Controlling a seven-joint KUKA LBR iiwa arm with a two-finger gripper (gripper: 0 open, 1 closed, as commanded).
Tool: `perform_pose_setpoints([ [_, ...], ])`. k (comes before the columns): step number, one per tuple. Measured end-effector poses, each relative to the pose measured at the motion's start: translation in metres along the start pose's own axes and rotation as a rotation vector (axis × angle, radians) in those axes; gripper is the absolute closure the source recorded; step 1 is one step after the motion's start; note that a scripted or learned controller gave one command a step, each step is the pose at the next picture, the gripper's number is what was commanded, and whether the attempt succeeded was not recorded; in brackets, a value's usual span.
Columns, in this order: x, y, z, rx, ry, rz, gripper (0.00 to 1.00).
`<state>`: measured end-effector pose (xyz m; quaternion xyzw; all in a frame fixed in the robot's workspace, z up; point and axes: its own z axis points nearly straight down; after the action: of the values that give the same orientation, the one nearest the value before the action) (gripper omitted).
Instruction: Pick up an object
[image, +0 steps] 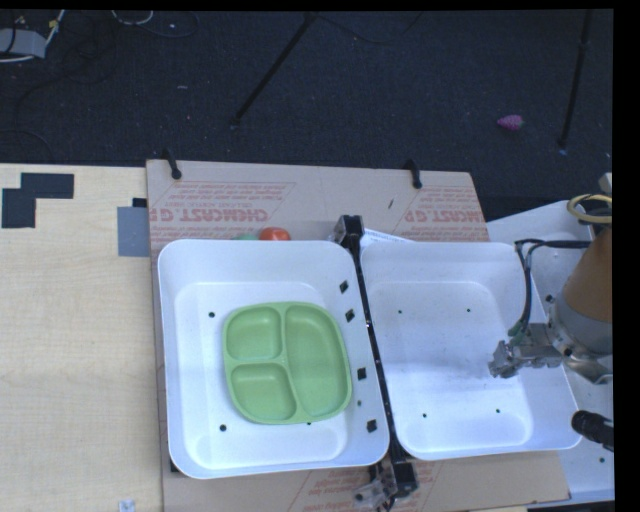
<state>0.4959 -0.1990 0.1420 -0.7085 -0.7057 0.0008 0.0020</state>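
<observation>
Low over the right side of the right bin (450, 420), the gripper (505, 360) reaches in from the right edge, its metal tip pointing left just above the white floor; whether it is open or closed cannot be told, and nothing shows in its grasp. Behind it the grey wrist and the orange band (590, 275) rise toward the right. Well apart, in the left bin (190, 400), a green divided plate (287, 362) with three compartments lies flat. A small red object (274, 235) sits just beyond that bin's far rim.
</observation>
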Motion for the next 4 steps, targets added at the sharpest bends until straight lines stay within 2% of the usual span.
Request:
perform_pose_setpoints([
  [2, -0.005, -0.001, -0.096, -0.007, -0.003, -0.005, 1.00],
  [4, 0.115, -0.005, -0.084, 0.000, 0.002, -0.009, 1.00],
])
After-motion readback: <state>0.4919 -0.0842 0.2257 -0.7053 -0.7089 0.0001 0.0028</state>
